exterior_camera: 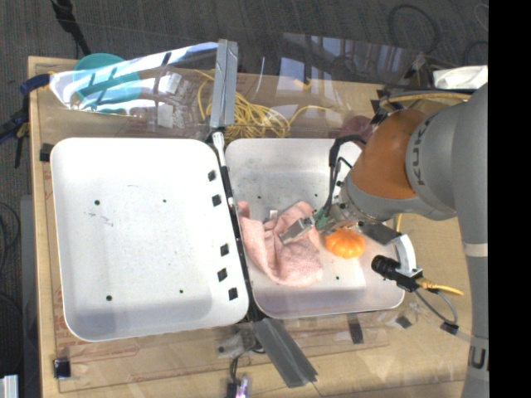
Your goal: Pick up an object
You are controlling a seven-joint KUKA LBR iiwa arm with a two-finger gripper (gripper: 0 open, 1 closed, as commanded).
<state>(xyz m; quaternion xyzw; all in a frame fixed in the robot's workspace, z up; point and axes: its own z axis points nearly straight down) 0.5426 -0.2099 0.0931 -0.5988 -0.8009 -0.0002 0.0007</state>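
Note:
A crumpled pink cloth (280, 249) lies in the right bin (274, 160), toward its front. A small orange pumpkin-shaped object (343, 244) sits just to the right of the cloth. My gripper (296, 226) reaches in from the right and is down on the top of the pink cloth, left of the orange object. Its metal fingers (292, 231) rest against the cloth's folds; whether cloth lies between them is hidden.
The left bin (133, 230) stands beside the right one, with a row of black clips along the shared rim. Behind the bins lie a coil of yellow cable (249, 118) and a clear plastic sheet with a teal object (99, 77).

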